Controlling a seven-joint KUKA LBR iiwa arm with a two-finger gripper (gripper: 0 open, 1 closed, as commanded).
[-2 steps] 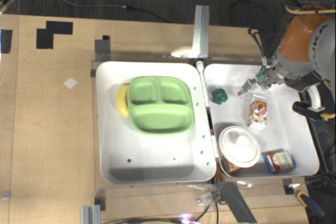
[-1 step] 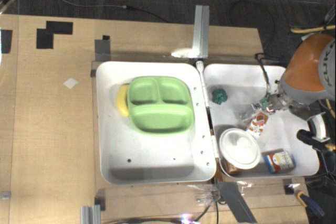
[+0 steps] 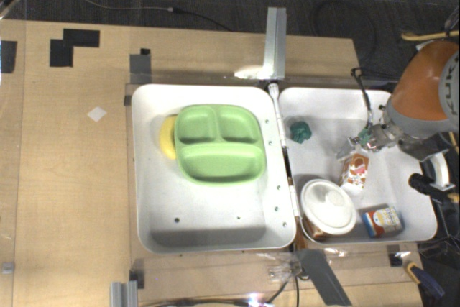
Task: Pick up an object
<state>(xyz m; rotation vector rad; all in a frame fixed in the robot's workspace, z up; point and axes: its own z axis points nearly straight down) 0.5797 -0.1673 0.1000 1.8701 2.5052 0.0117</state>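
**Arm over the right bin, gripper low among small items**

Spanning the scene: a wooden surface [image 3: 65,176] carrying two shallow white bins side by side. Sitting well to the left of the gripper: the left bin [image 3: 208,230], holding a green divided tray [image 3: 218,142] with a yellow object [image 3: 167,139] peeking out from under the tray's far-left edge, touching it.

Lying under and around the gripper: the right bin [image 3: 330,108]. Reaching in from the right: the grey arm with its orange band [image 3: 424,86], wrist angling down toward the bin's middle.

Hovering at or just above the bin floor: the gripper [image 3: 368,139], its tips too small and cluttered to read, so impossible to tell whether spread or pressed together, or pinching anything.

Resting just below and slightly left of the gripper, possibly touching it: a small orange-and-white packet [image 3: 355,170]. Sitting further below and to the left: a round white lidded bowl [image 3: 328,206]. Lying below the gripper, near the bin's lower rim: a small can with a blue and orange label [image 3: 380,221], on its side. Sitting to the left of the gripper, near the divider: a small teal object [image 3: 300,130], well apart from the rest.
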